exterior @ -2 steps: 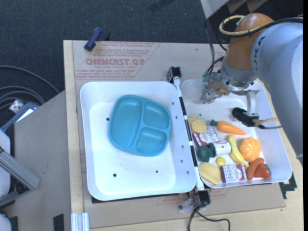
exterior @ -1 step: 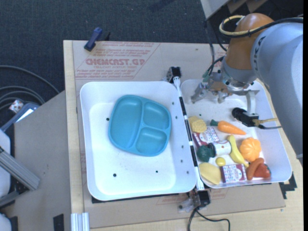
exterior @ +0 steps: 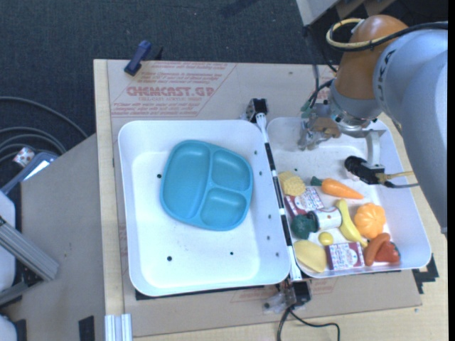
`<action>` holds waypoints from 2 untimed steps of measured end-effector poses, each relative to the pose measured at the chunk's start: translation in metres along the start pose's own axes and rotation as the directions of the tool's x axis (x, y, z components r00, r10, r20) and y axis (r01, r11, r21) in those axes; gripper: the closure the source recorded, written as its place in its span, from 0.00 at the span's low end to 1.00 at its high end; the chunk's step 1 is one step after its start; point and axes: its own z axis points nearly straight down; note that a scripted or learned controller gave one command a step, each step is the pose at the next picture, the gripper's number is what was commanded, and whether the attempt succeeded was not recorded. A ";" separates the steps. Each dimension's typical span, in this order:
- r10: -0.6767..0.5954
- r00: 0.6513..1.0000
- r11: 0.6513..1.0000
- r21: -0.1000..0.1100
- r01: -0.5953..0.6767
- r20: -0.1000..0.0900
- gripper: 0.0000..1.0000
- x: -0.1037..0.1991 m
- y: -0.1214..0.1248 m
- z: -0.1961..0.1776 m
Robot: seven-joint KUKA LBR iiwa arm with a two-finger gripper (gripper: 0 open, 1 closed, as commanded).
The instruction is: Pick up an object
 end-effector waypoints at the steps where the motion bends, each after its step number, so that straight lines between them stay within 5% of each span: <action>1: 0.000 1.000 1.000 0.001 0.000 0.000 0.00 0.000 0.000 0.000; 2: 0.002 1.000 1.000 0.003 -0.002 0.001 0.00 0.000 -0.019 0.021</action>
